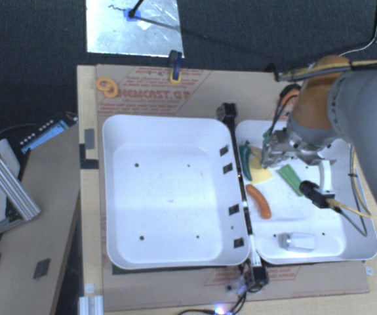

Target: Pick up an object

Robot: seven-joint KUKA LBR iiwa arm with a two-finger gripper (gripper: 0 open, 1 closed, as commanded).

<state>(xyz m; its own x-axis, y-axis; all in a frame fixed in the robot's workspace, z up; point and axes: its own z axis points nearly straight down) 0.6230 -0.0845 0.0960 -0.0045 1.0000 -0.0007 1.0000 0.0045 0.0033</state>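
I see the arm reaching in from the right of the frame, its gripper low over the upper left part of the right bin; whether it is open, closed or gripping anything I cannot tell. Just below and left of the gripper lies a yellow piece, with a dark green object touching its left side; a bright green stick lies just below right of the gripper; an orange sausage-shaped object sits lower, near the bin's left wall; a clear, pale object rests near the bottom edge. The left bin fills the middle of the frame.
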